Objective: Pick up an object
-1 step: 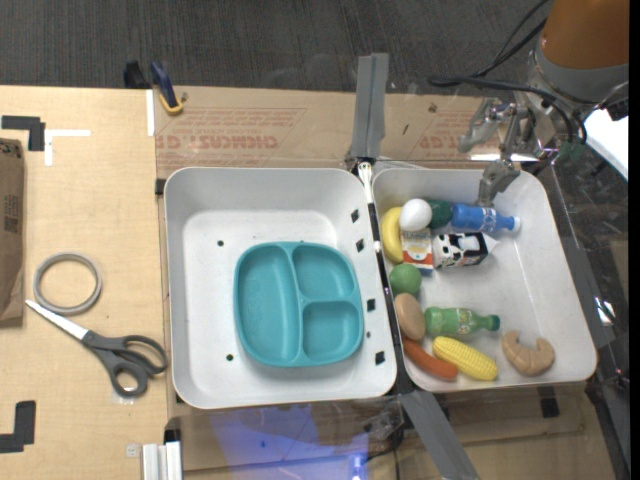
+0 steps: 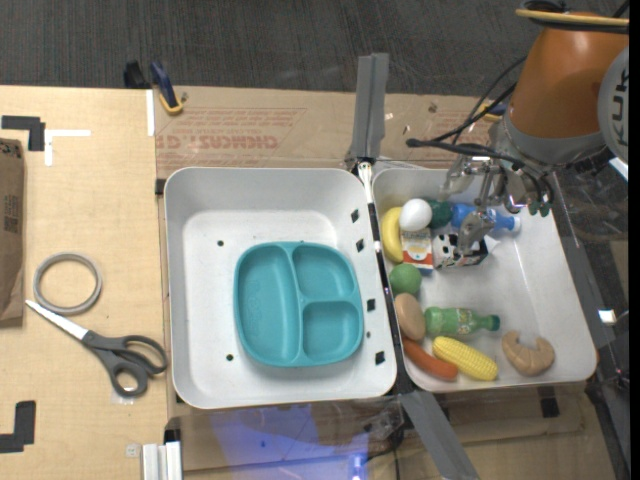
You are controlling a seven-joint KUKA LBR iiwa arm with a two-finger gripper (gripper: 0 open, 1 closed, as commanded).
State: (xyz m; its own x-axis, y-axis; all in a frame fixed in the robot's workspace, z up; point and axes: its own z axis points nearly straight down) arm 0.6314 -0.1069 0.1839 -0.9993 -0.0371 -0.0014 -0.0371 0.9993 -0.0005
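We cannot tell the gripper (image 2: 480,230) state; it sits low in the right bin (image 2: 560,298) amid crowded toys, near the banana (image 2: 391,234) and egg (image 2: 415,214). Risk: neighbours block closure, causing a slip.

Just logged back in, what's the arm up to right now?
The arm's gripper is down in the right bin, at the cluster of toy items near its far end: a white egg, a banana and a blue item. Nothing is visibly lifted yet. A green bottle, corn cob and hot dog lie nearer the front. The left bin holds a teal divided plate.
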